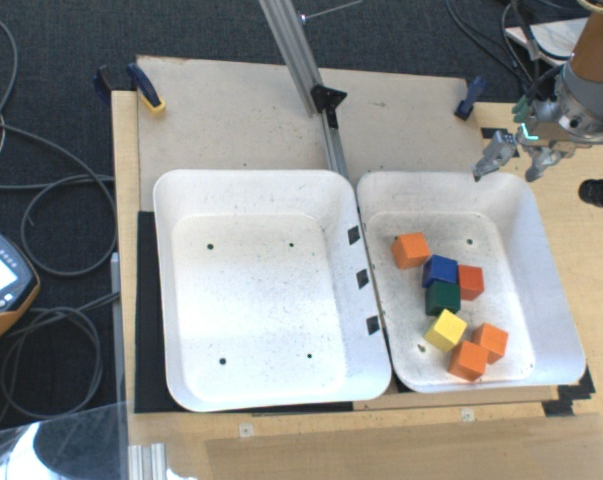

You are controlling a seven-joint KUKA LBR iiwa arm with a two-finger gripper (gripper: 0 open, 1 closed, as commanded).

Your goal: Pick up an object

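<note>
Several small blocks lie in the right bin [541, 268]: an orange block [411, 250] toward the back, a blue block [441, 269] touching a dark green block [443, 295], a red-orange block [470, 282] beside them, a yellow block [445, 329], and two orange blocks [478, 351] near the front. My gripper [514, 162] hangs above the back right corner of that bin, well clear of the blocks. Its two fingers are spread open with nothing between them.
The left bin [251, 288] sits beside the right one, with black clips along the shared edge. A slanted metal pole [299, 48] rises behind the bins. Blue clamps [146, 86] hold the board at its back corners. Cables lie on the floor at left.
</note>
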